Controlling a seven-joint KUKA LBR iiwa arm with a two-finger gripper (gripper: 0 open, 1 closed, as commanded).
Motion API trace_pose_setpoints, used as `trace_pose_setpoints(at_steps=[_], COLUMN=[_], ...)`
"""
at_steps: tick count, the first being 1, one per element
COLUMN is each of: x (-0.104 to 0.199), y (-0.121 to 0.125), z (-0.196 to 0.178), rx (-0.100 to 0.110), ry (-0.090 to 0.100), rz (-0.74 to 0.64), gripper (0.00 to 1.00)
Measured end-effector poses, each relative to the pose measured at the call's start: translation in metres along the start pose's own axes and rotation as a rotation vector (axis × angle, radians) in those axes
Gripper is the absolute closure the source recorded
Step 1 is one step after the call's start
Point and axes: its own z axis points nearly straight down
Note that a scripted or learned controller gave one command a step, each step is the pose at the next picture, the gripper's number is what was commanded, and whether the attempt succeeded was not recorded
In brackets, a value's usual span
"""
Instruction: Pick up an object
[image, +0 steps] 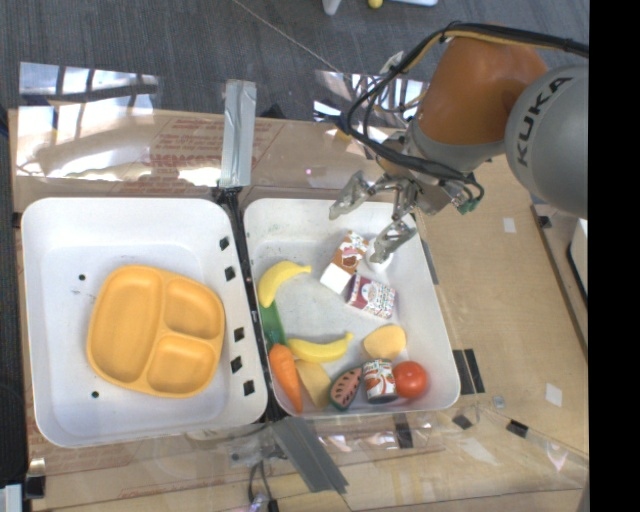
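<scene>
While the claw (372, 216) hangs wide and empty, the small milk carton (348, 254) below looks light, stiff; grip its flat sides.

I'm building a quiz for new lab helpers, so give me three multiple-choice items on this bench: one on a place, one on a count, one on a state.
1. Where does the yellow divided tray lie?
A. In the left bin
B. In the right bin
C. On the bench outside the bins

2. How many bananas are in the right bin?
A. None
B. Two
C. Five

3. How are the gripper's fingers?
A. Open, with nothing between them
B. Shut on the tomato
C. Shut on the carrot

Answers:
1 A, the tray sits on the left bin's floor.
2 B, one banana lies near the dividing wall and another lower down.
3 A, the two fingers are spread apart above the small cartons.
</scene>
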Motion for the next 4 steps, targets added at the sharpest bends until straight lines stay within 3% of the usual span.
trace_pose_setpoints(at_steps=[1,2,3,4], x=[-0.006,0.029,0.021,0.018], y=[-0.003,0.004,0.019,0.018], z=[0.097,0.114,0.116,0.102], rx=[0.018,0.01,0.007,0.012], ry=[-0.013,-0.01,-0.005,-0.011], rz=[-0.148,-0.037,-0.077,-0.08], gripper=[0.0,0.0,0.0,1.0])
